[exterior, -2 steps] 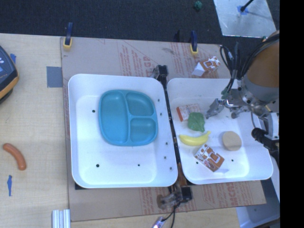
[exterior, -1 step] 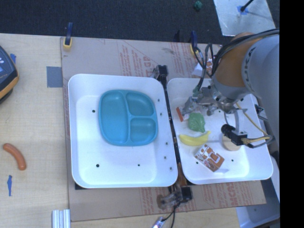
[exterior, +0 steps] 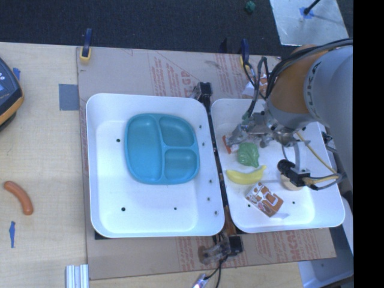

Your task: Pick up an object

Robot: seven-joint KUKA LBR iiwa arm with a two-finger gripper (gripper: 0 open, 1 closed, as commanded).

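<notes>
My gripper (exterior: 245, 135) hangs low over the back left part of the right bin (exterior: 327, 218). Just in front of it lies a crumpled green object (exterior: 248, 155), close to the gripper; whether they touch I cannot tell. A yellow banana (exterior: 245, 175) lies in front of the green object. A brown and white packet (exterior: 264, 199) sits nearer the bin's front. A small red piece (exterior: 227, 144) shows by the bin's left wall, beside the gripper.
The left bin (exterior: 108, 209) holds a blue divided plate (exterior: 162, 148). A sausage-shaped toy (exterior: 18, 197) lies on the bench at far left, outside the bins. A grey and yellow device (exterior: 8, 95) sits at the left edge. The arm covers the right bin's back right.
</notes>
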